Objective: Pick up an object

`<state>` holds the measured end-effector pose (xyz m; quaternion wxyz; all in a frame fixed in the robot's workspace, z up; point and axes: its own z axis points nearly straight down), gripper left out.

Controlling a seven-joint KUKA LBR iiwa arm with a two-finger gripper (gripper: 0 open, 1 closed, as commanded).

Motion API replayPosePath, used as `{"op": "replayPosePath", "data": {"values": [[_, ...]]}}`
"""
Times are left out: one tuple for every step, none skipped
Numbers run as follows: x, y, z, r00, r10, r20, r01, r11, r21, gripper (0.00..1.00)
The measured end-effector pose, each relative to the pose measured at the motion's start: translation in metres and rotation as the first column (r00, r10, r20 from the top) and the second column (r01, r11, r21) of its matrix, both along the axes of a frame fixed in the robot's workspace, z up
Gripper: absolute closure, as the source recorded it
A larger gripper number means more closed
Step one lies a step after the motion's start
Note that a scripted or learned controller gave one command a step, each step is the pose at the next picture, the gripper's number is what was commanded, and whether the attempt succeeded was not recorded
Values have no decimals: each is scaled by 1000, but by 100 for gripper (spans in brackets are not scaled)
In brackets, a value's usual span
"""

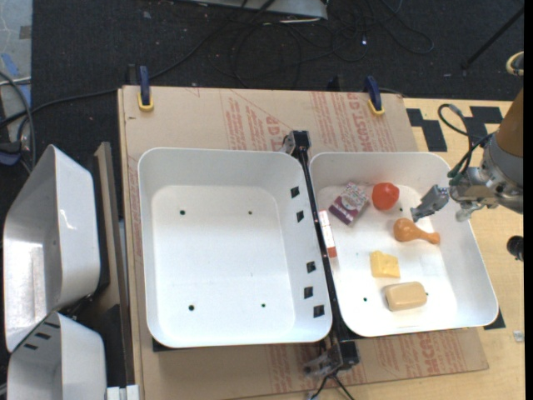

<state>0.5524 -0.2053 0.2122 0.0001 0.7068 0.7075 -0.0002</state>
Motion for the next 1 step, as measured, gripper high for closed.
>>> {"op": "replayPosePath", "data": {"values": [[86,40,-120,1000,6,4,-6,1000,2,0]]}}
